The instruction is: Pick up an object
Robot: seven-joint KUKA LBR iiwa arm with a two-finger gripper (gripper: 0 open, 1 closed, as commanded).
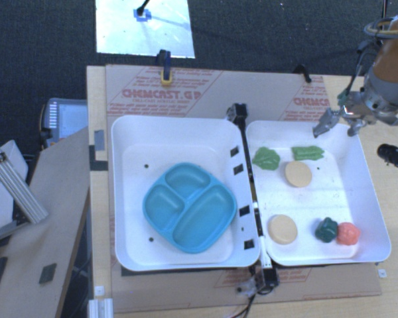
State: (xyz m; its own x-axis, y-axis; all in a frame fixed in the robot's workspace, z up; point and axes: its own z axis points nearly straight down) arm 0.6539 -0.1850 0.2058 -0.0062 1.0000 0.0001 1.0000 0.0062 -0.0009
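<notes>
Camera view: glossy blue divided plate [189, 206] (rounded); smooth white bin [129, 151].

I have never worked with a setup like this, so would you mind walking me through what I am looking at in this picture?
This is one picture from a fixed camera above a bench, looking down at a slant. The machine at the upper right is a robot arm, grey with an orange band, ending in a two-finger gripper. The fingers are spread apart with nothing between them, and they hang over the far edge of the right bin.

Two shallow white bins sit side by side. The left bin holds a blue divided plate. The right bin holds small toy-like items: two green pieces at the back, a tan disc near them, another tan disc at the front, and a dark green piece touching a pink-red one.

The arm's job is to pick up one object; none is held.
</notes>
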